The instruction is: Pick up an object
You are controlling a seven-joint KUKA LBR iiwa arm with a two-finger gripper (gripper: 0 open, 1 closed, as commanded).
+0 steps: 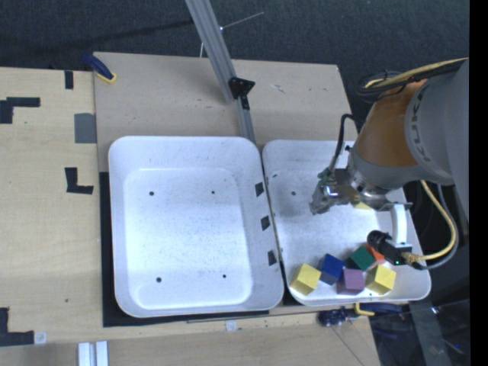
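Two shallow white bins side by side on the wooden tabletop: left bin larger, right bin toward the tabletop's right edge. Clustered in the right bin's near corner, a heap of small blocks: yellow block at the left end, blue block just beside it, purple block next, green block behind that with an orange block partly hidden against it, and a second yellow block at the right end. All close together, several touching. Grey arm with orange band reaching in from the tabletop's right side, over the right bin. Gripper hanging above the bare middle of the right bin, apart from the block cluster, nothing seen between the fingers. Whether spread or pressed together: cannot tell from this angle. Slanted metal pole rising from the far side of the tabletop, above the seam between the bins.
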